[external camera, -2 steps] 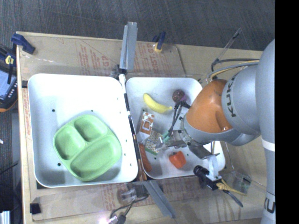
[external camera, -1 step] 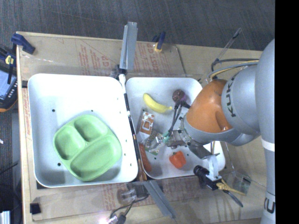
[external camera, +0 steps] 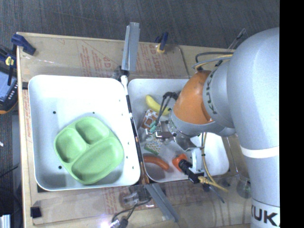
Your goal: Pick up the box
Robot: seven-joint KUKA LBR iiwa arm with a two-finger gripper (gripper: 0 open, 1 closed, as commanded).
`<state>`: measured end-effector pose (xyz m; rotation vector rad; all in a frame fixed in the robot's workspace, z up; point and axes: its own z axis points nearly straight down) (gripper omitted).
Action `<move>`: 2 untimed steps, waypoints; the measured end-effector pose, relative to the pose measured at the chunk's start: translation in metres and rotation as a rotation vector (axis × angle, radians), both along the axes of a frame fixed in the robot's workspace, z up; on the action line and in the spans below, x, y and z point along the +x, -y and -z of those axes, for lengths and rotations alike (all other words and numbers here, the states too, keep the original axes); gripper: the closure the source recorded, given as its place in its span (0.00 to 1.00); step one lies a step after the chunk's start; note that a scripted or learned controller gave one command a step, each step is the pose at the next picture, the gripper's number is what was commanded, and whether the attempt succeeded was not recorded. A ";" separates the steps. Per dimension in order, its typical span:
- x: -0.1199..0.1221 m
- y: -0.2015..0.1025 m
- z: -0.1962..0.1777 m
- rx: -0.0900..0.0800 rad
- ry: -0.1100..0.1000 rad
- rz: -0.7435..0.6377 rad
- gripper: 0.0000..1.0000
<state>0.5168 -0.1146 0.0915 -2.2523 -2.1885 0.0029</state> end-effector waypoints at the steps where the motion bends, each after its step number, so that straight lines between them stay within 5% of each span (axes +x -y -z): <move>1: 0.000 0.000 -0.009 -0.002 -0.001 -0.005 1.00; 2: -0.008 -0.037 -0.137 0.001 0.001 -0.101 1.00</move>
